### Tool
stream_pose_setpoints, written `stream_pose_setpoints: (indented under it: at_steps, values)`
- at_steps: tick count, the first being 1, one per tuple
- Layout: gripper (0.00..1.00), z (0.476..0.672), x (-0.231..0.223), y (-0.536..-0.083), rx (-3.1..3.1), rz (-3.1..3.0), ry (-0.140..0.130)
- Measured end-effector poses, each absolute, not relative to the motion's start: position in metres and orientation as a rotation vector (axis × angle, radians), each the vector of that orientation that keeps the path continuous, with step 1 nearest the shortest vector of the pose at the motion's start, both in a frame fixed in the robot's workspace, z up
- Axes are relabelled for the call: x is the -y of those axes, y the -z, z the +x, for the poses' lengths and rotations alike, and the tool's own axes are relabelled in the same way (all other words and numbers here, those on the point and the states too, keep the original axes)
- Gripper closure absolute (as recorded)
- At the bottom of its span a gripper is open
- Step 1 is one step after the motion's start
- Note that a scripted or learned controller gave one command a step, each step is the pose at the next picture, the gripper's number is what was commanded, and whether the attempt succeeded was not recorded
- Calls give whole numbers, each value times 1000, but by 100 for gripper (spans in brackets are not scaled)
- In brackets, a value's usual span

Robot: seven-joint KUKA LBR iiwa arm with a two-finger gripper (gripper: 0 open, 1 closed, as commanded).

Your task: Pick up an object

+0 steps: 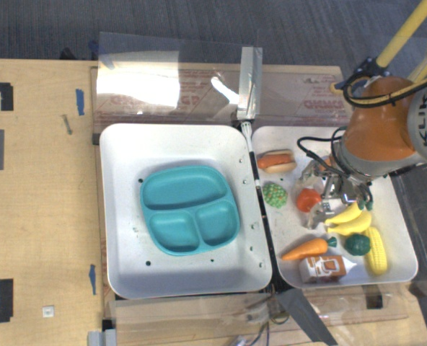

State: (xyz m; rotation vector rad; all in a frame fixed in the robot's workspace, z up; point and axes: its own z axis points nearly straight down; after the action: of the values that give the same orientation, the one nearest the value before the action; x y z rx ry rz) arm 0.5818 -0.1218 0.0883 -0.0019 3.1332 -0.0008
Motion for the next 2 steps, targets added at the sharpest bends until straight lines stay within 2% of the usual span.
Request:
stream_pose_setpoints:
  at_steps: [1, 2]
  values:
    - [0, 497, 153, -90, -3117, -135, 9]
    - [100, 498, 152, -101, -3115, -139, 9]
